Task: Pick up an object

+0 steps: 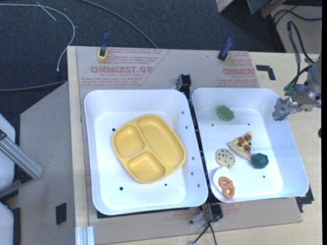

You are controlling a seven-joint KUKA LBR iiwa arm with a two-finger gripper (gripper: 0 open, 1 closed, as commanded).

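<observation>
Both white bins [102, 188] are gleaming like smooth glossy plastic; the yellow tray [148, 148] is looking smooth too, while the bench board [153, 68] is showing matt.

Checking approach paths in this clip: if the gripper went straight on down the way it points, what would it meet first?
Probably the right bin's right wall or bare floor beside it. The gripper sits over that edge, short of the pizza slice; depth is unclear.

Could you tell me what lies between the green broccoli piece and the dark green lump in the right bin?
In the camera view, the pizza slice lies between the broccoli piece and the dark green lump, close beside the lump.
</observation>
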